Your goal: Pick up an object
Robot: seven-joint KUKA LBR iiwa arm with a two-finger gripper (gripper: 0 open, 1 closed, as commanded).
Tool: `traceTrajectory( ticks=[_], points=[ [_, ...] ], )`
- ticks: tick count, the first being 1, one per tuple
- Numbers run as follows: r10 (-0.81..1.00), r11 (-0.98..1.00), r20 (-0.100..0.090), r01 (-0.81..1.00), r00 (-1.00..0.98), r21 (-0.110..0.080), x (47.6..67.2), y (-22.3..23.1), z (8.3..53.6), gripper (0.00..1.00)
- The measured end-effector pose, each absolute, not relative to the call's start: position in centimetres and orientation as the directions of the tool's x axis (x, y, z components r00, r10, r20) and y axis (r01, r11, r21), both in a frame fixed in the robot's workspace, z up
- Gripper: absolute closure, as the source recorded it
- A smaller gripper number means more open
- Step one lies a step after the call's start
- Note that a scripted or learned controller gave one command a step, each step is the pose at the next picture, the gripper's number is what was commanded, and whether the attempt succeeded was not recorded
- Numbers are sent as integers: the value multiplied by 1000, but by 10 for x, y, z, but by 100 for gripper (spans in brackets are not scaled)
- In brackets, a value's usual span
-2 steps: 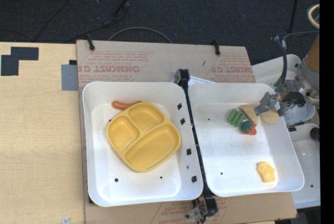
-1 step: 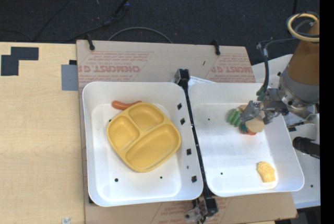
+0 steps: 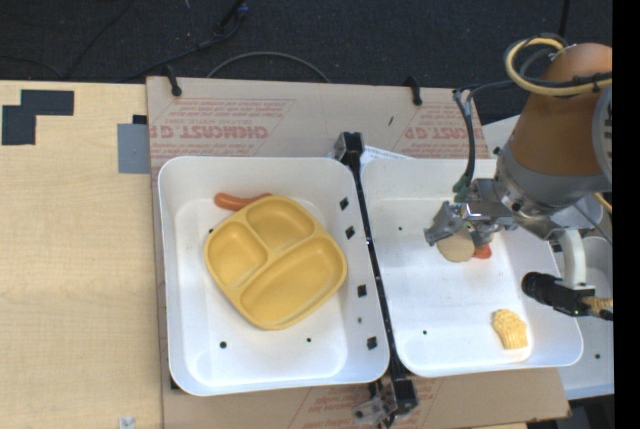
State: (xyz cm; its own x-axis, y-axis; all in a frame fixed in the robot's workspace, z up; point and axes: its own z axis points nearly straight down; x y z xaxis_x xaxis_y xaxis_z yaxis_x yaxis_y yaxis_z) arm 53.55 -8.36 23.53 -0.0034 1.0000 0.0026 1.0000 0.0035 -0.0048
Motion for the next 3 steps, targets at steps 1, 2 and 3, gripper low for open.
traceTrajectory(
  ticks=[1, 2, 3],
  points=[
    [1000, 5, 3, 1000, -5, -6, 526, -23, 229, 100],
    [1000, 5, 2, 1000, -5, -6, 512, 28, 217, 100],
    [1000, 5, 1, 1000, -5, -4, 495, 78, 231, 100]
  ],
)
